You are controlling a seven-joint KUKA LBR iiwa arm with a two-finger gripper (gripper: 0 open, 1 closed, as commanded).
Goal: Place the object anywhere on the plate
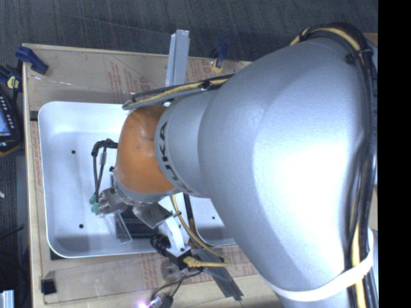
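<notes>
The grey arm, with its orange band, reaches in from the right and covers most of the view. My gripper hangs low over the front part of the left white bin, close to the bin's floor. A small green bit shows at the left edge of the wrist, beside the cables; I cannot tell whether it is a loose thing or part of the robot. The arm hides whatever lies under it.
The left bin's floor shows bare white to the left of the gripper. The wooden bench surrounds the bin, with a blue clamp at the far left corner and a metal post behind the bin.
</notes>
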